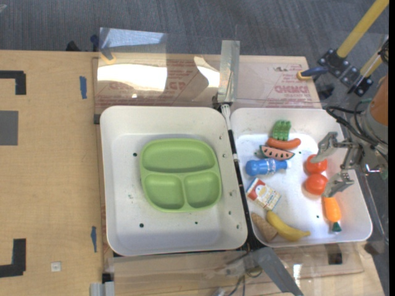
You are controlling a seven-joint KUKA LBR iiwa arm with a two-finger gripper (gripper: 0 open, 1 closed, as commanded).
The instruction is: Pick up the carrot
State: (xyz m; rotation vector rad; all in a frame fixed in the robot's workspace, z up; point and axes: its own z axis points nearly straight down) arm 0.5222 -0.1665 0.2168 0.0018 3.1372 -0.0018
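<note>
Your end effector (pixel 334 163) hangs over the right bin (pixel 364 227) with fingers spread, gripping nothing. Left to right: green divided plate (pixel 181 174) in the left bin (pixel 117 134), then blue bottle (pixel 265 166), small carton (pixel 264 193), banana (pixel 285 226), two red tomatoes (pixel 315 184) near the fingers. Carrot (pixel 332 210) lies just below the lower finger, near the bin's right front corner.

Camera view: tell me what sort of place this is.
Probably a robot lab test bench, not a kitchen. Two white bins sit on a plywood bench; one holds a green divided plate, the other toy food like a carrot and banana, with the gripper over them.
</note>
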